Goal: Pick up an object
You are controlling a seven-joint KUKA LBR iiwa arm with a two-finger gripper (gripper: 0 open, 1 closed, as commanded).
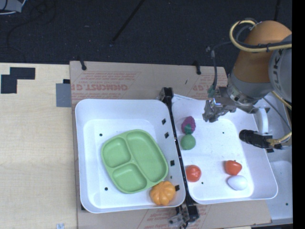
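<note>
The jaws, spread unclear, are hovering right of the purple toy, seemingly light, stiff, best pinched across its middle

Bench and surroundings, overhead view.
Light wood benchtop is occupying the left; a cardboard sheet w/ reversed red print is lying beneath the bins. Dark carpet-like floor is running along the top, w/ cables trailing at upper left.
</note>
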